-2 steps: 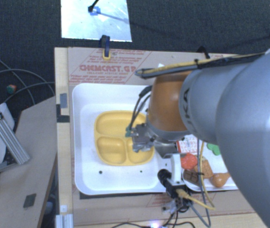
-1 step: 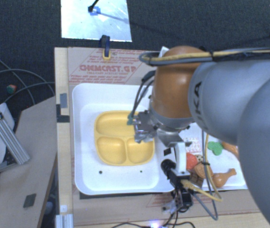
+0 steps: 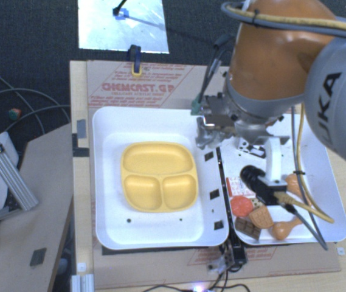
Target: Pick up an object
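While the arm [image 3: 282, 53] looms at two o'clock, its gripper [image 3: 221, 123] hangs over the bins' shared edge, finger state impossible to tell. Toys [image 3: 264, 215] cluster at five o'clock in the right bin [image 3: 334, 205]; a yellow tray [image 3: 159, 176] fills the left bin [image 3: 106, 163]. Brown board [image 3: 142, 87] lies beneath.

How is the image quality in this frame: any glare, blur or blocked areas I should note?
Camera view: strong glare on the shiny metal sheet at the top; the arm, close to the lens, looks soft and hides much of the right bin; the yellow tray in the left bin is evenly lit and fairly sharp; the small objects in the right bin are slightly blurred.
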`<state>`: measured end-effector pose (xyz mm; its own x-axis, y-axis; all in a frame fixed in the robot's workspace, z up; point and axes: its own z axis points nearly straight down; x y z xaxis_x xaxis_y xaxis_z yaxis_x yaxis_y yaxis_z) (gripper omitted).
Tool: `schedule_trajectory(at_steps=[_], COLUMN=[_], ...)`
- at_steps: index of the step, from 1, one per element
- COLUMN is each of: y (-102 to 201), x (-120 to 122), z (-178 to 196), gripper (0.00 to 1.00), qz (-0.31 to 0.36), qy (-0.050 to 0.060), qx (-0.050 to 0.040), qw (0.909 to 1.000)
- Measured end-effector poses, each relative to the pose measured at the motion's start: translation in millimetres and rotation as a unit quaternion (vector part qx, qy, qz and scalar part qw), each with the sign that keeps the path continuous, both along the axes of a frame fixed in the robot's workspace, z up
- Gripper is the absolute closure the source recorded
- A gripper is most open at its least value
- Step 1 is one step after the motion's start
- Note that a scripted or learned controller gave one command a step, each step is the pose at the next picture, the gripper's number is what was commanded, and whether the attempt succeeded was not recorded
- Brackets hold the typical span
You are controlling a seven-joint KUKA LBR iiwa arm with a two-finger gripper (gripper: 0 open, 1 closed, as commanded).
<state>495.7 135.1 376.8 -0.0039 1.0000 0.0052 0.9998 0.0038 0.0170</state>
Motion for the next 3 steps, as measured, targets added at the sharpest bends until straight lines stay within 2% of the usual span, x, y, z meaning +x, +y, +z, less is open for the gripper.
schedule_trajectory(at_steps=[1,2,3], y=[1,40,48], x=[-1,-12,54], z=[3,-258,-277], gripper=[1.0,1.0,1.0], qz=[0.004,-0.001,0.0], qy=[0.005,0.015,-0.001], qx=[-0.0021,-0.0039,0.0011], qw=[1.0,0.9999,1.0])
